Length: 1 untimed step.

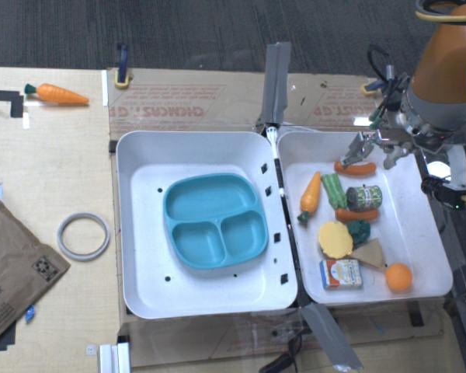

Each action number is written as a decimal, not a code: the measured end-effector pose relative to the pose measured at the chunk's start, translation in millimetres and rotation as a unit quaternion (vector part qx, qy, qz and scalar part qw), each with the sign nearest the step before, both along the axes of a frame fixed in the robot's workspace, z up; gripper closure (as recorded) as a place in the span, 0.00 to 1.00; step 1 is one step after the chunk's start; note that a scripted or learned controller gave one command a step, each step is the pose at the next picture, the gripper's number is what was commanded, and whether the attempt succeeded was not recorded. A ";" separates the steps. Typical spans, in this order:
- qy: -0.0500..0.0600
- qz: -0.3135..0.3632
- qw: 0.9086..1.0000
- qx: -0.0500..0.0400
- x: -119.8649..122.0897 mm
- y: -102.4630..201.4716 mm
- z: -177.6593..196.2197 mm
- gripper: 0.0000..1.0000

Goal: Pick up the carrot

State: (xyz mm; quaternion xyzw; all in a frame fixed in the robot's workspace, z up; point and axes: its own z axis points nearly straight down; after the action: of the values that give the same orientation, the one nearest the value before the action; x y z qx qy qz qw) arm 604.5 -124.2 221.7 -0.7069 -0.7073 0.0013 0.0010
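Carrot [311, 192] lies left of your gripper [375, 152]; I cannot tell its jaw state, so shift left before descending.

We see the carrot [311, 193] lying in the right bin [431, 231], close to that bin's left wall. It is orange and tapered, with a small dark green stub at its lower end. It lies at a slant, thick end up and away from the wall, stub end down and nearer the wall. Nothing rests on it. A green vegetable [334, 189] lies just beside it, on the side away from the wall.
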 end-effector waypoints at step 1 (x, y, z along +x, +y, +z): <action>0.000 0.000 1.000 0.000 0.0 0.0 0.0 0.00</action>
State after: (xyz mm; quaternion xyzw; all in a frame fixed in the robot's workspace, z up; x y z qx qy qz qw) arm 604.5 -124.2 221.7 -0.7069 -0.7073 0.0013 0.0010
